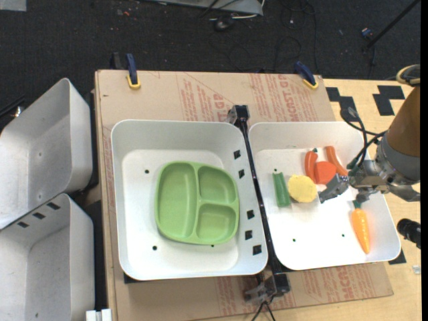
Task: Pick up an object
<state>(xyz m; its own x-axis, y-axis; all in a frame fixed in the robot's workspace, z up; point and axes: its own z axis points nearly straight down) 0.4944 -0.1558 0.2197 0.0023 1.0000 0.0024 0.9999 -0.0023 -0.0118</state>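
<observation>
The right bin (314,246) holds a green stick (281,188), a yellow round piece (302,188), an orange-red piece (324,171) with thin red-orange sticks beside it, and an orange carrot (361,229) near its right wall. My gripper (349,184) reaches in from the right and hangs over the bin just right of the orange-red piece and above the carrot. I see nothing held in it.
The left bin (134,246) carries a green divided plate (198,202). Two spare white bins (40,179) lie off the bench at the left. Blue-and-yellow clamps (132,72) grip the cardboard base at the back edge.
</observation>
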